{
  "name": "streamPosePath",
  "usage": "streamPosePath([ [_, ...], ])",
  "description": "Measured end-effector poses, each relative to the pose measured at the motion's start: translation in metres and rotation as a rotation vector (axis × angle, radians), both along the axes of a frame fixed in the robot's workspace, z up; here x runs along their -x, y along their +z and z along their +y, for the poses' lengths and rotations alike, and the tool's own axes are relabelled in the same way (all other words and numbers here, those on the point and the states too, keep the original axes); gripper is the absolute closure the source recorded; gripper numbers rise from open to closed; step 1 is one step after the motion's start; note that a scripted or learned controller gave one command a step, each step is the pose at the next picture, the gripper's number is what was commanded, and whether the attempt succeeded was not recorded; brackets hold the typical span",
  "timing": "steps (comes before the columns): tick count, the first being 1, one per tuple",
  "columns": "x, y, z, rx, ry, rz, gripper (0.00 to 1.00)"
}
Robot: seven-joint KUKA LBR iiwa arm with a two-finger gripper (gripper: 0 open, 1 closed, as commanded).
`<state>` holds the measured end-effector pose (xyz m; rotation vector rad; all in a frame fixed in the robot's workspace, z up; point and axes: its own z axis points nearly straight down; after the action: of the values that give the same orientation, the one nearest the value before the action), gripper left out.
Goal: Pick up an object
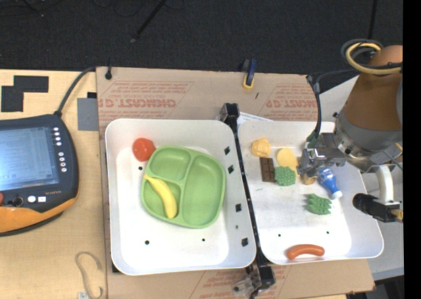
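Observation:
The right bin (355, 242) holds several small toys. At its back lie a yellow block (261, 147) and a round yellow piece (286, 157), with a brown bar (267, 169) and a green knobbly piece (285, 176) just in front of them. A blue and white bottle-like toy (329, 183), a second green piece (319, 204) and an orange sausage (305, 251) lie nearer the front. My gripper (309, 167) is low inside this bin, between the round yellow piece and the blue toy, right beside the green knobbly piece.
The left bin (125, 238) carries a green divided plate (191, 189) with a banana (162, 195) on it, and a red tomato (143, 149) beside the plate. A black divider (240, 186) separates the bins. A teach pendant (33, 169) lies at far left.

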<state>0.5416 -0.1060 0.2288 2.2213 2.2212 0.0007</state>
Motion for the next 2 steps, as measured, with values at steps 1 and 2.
streamPosePath([
  [1, -0.037, 0.008, 0.035, -0.001, 0.003, 0.0, 1.0],
  [2, -0.072, -0.006, 0.062, 0.0, 0.002, 0.003, 1.0],
])
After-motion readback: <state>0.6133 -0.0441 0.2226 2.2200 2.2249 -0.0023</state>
